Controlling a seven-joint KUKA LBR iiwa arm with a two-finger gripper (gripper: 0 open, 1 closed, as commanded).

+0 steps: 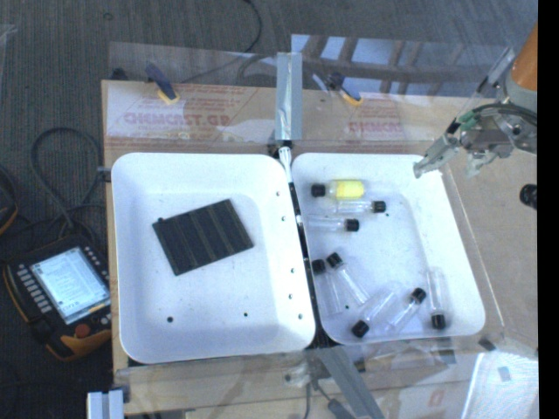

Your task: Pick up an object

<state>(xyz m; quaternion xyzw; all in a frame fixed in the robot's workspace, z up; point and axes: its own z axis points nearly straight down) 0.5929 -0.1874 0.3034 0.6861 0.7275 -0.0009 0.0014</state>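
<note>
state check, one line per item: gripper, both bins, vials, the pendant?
gripper: above the right bin's far right corner, holding nothing.
left bin: holds one dark ribbed panel, lying flat, askew.
right bin: holds scattered vials.
clear vials: lying on their sides, black caps on.
yellow vial: on its side, near the far wall.
pendant: screen lit.

Count of things in the bins
2 white bins (131,234); 1 black ridged mat (203,236); 1 yellow piece (348,188); approx. 8 black-capped clear vials (341,279).
</note>
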